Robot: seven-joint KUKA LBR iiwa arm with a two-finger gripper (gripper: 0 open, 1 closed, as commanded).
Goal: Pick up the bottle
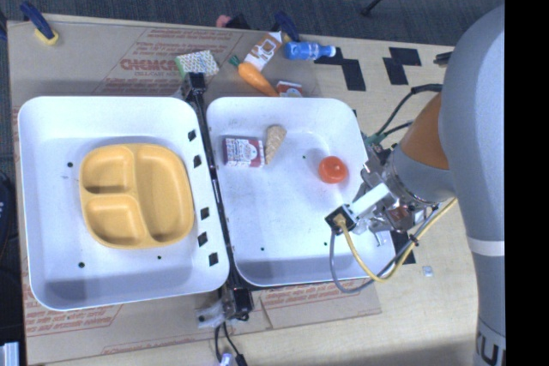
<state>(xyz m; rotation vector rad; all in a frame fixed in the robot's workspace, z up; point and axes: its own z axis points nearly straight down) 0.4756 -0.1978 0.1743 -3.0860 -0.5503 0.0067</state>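
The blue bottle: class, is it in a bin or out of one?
Out. The blue bottle lies on the bench beyond the right bin's far rim.

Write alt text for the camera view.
A grey robot arm's gripper hangs over the right edge of the right white bin, near a red-orange ball. A blue bottle lies on the bench beyond that bin; the left white bin holds a yellow divided plate.

Red print on the cardboard sheet [147,63] covering the surface, upper left of the frame, reads roughly "CHEMC", with the later letters unclear. Labels on the bottle [302,51] and the red packet [243,152] are too small to read.
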